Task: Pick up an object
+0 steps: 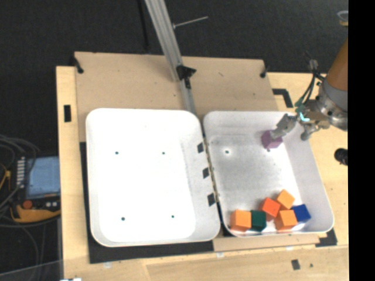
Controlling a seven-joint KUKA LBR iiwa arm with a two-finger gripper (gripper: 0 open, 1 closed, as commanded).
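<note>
My gripper (292,133) hangs over the upper right part of the right bin (310,174). Its two fingers stand apart, so it is open. A small purple object (269,140) lies on the bin floor at the tip of the left finger (283,125), outside the gap between the fingers. At the bin's near edge sits a cluster of blocks: several orange blocks (271,206), a green block (258,219) and a blue block (302,213).
The left bin (94,174) lies beside the right one, with a divider with black clips (207,171) between them. A slanted metal rail (167,37) rises from behind the bins. Cables and a blue device (41,177) sit off the bench at the left.
</note>
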